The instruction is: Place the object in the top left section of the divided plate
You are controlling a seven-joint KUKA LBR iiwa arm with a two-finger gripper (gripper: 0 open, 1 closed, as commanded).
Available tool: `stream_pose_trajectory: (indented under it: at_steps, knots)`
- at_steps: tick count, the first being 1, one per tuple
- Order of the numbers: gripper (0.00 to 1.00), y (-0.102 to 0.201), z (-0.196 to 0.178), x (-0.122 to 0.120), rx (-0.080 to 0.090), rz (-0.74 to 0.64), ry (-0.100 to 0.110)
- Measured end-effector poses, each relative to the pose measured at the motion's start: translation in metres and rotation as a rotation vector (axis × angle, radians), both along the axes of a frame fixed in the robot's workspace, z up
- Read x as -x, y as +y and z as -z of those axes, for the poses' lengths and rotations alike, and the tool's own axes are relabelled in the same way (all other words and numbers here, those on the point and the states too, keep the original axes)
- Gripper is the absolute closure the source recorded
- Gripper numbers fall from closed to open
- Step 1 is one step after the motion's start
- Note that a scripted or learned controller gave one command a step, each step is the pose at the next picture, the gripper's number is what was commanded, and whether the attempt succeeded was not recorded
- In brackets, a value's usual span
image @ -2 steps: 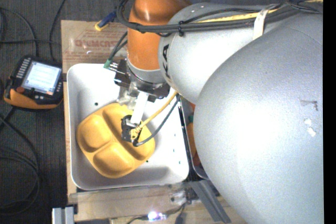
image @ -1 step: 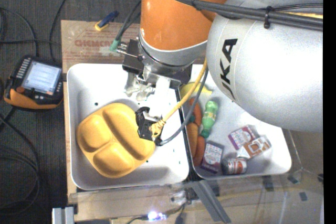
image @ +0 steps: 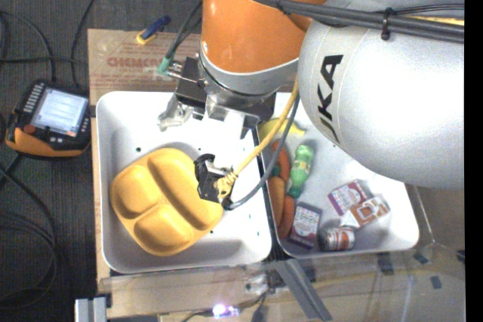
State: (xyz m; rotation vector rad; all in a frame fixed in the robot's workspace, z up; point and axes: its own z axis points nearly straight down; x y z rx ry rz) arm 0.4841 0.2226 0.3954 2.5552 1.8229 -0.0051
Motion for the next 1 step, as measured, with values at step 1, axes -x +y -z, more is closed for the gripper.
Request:
stream_pose_trajectory:
  at_steps: [1]
  knots:
    - [0.00,0.0103,0.2319,0.0027,0.002,0.540,0.005]
